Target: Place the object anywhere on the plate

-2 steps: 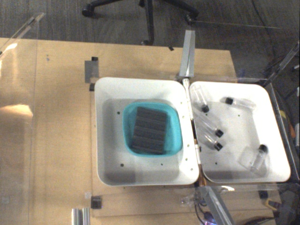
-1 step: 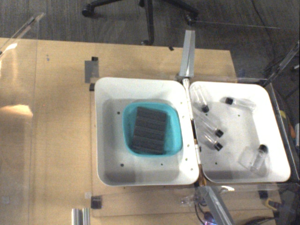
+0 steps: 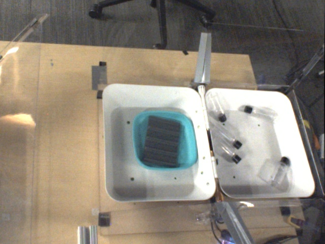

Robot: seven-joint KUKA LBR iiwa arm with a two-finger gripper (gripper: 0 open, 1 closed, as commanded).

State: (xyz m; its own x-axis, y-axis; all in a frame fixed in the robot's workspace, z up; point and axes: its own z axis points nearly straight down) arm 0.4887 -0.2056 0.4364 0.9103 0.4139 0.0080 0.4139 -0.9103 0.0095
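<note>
In the left bin (image 3: 117,151), a teal plate (image 3: 189,136) sits a little toward the far wall, and a dark ribbed block (image 3: 162,141) lies flat on it, slightly turned, well inside the plate's rim. Teal shows on all four sides of the block, widest on the right. Around the plate there is open white floor: a broad strip along the bin's near wall, a narrower one on the left, and a thin gap at the far side. The plate's right edge comes close to the bin's right wall.

Over in the right bin (image 3: 299,151), clear vials with black caps are scattered. One vial (image 3: 216,107) lies by the far left corner, nearly along the left wall. Another (image 3: 259,111) lies near the far wall, toward the middle. Two more (image 3: 228,144) sit close together beside the left wall, about halfway down. A fifth (image 3: 277,171) rests near the near right corner, just off the right wall. The middle of that bin's floor is open, as is most of the near edge.

The two bins touch along a shared seam, with a grey bar (image 3: 203,60) running away from it across the bench (image 3: 51,136). The bench's left half is bare wood. A chair base (image 3: 157,4) stands on the carpet beyond the far edge. The arm and gripper are out of frame, so I cannot tell how the gripper stands.
</note>
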